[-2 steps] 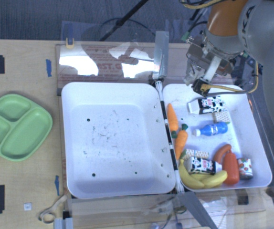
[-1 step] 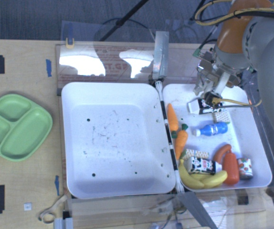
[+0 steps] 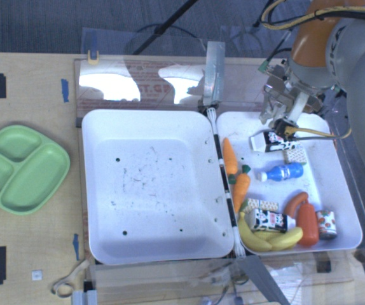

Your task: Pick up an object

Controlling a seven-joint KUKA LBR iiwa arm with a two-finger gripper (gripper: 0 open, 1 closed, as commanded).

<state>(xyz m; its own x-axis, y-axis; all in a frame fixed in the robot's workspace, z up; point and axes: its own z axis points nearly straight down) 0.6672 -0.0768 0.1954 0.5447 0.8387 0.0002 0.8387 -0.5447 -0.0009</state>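
Whether the pincer (image 3: 276, 116) is open or closed cannot be told. It hangs by the right bin's (image 3: 346, 189) far wall, with a blue bottle (image 3: 283, 173) just below it and bare bin floor to its left.

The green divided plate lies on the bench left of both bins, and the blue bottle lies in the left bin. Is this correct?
Not quite: the camera view shows the blue bottle in the right bin. The green divided plate is as stated.
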